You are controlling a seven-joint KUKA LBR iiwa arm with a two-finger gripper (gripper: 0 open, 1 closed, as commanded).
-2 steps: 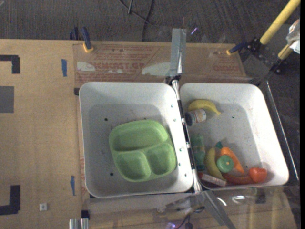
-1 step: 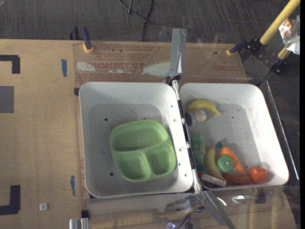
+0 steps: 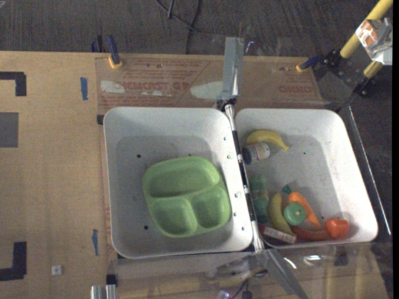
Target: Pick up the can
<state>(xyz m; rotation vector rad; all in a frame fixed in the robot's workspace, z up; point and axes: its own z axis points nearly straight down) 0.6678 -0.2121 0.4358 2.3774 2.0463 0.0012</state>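
A small can [image 3: 257, 152] with a pale label and a dark end lies on its side in the right bin [image 3: 324, 161], against the bin's left wall. It rests just below a yellow banana [image 3: 267, 137] and touches it. A green translucent bottle [image 3: 259, 189] lies a little nearer the front along the same wall.
The right bin's front holds a second banana [image 3: 278, 212], an orange carrot [image 3: 303, 205], a round green item [image 3: 293, 215], a red item [image 3: 337, 228] and a red pepper [image 3: 312, 234]. A green divided plate [image 3: 186, 195] sits in the left bin [image 3: 124, 142]. A yellow clamp stand [image 3: 365, 33] is at the far right.
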